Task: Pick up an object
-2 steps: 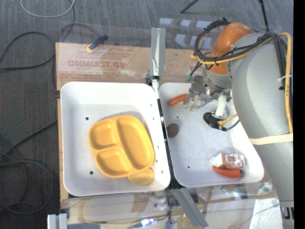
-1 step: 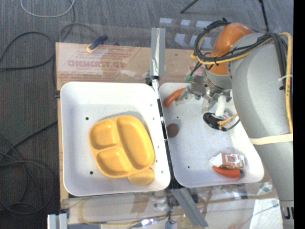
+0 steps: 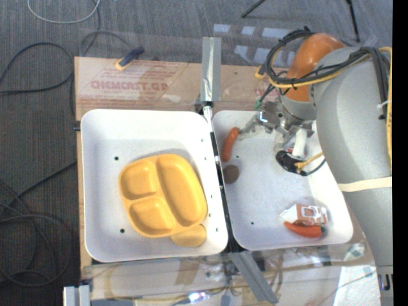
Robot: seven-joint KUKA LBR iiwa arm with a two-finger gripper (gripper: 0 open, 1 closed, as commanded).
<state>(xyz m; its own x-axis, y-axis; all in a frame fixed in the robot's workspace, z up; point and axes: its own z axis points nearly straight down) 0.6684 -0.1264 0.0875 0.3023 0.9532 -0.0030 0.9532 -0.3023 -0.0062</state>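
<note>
smooth yellow plastic tray, three compartments | glossy orange sausage

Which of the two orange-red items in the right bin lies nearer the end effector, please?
The orange sausage-shaped piece by the right bin's left wall, near its far corner. It lies just left of the end effector, whereas the red one sits beside a small packet at the near edge.

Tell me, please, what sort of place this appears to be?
Probably a robotics lab: a robot arm reaches over two white bins holding toy items like a yellow divided tray, with cables trailing over carpet.
</note>
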